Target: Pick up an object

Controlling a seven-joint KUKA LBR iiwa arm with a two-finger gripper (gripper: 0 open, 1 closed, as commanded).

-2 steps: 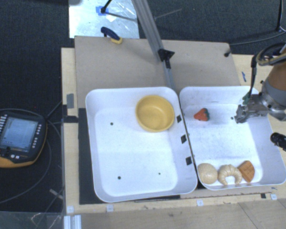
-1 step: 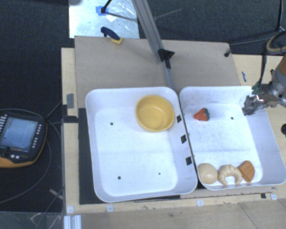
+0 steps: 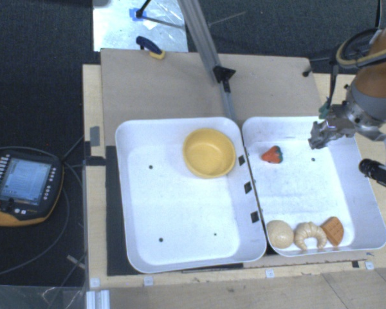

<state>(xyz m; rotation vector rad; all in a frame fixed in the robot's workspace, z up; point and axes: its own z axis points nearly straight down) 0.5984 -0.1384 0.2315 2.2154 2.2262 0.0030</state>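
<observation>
The right bin (image 3: 309, 185) holds a small red strawberry with a green top (image 3: 272, 154) near its far left part. Along its near edge lie a pale round bun (image 3: 280, 234), a croissant (image 3: 311, 235) and a small orange waffle piece (image 3: 333, 230). A yellow bowl (image 3: 209, 152) sits at the far right of the left bin (image 3: 174, 217). My gripper (image 3: 320, 136) hangs over the far right part of the right bin, to the right of the strawberry and apart from it. Nothing shows between its fingers.
A metal pole (image 3: 202, 34) slants across the board behind the bins, ending in a black clamp (image 3: 223, 74). A teach pendant (image 3: 19, 185) lies on the floor at the left. A black part (image 3: 376, 171) juts over the right bin's right rim.
</observation>
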